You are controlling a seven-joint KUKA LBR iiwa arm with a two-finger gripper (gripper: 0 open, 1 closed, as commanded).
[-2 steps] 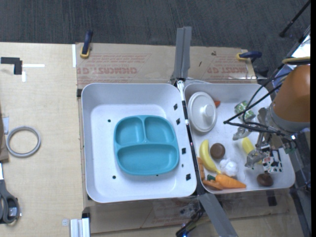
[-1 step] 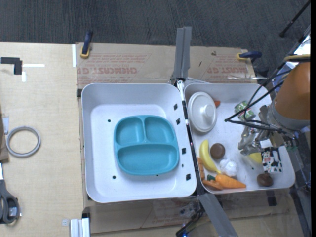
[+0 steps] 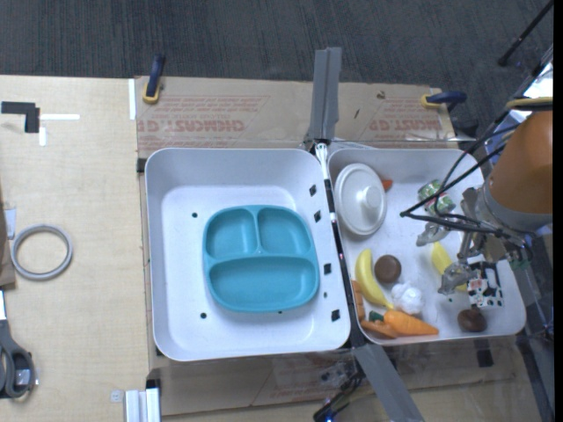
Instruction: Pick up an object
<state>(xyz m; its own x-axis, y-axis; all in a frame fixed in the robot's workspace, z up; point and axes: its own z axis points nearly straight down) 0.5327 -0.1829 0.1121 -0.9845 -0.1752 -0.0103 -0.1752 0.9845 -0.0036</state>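
Gripper point(image 3: 453, 258) over right bin point(image 3: 413, 161), open, empty; small banana point(image 3: 441, 258) just beside fingertips.

Right bin point(image 3: 413, 161) holds a white bowl point(image 3: 361, 199), bananas point(image 3: 370, 279), carrot point(image 3: 410, 324) and brown balls point(image 3: 387, 267).

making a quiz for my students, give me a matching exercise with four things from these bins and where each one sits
Things:
1. blue divided plate
2. white bowl
3. carrot
4. dark brown ball

Places:
A. near-right corner of the right bin
B. alone in the left bin
C. near edge of the right bin, just right of the banana's lower end
D. far-left corner of the right bin, turned upside down

Pairs: 1-B, 2-D, 3-C, 4-A
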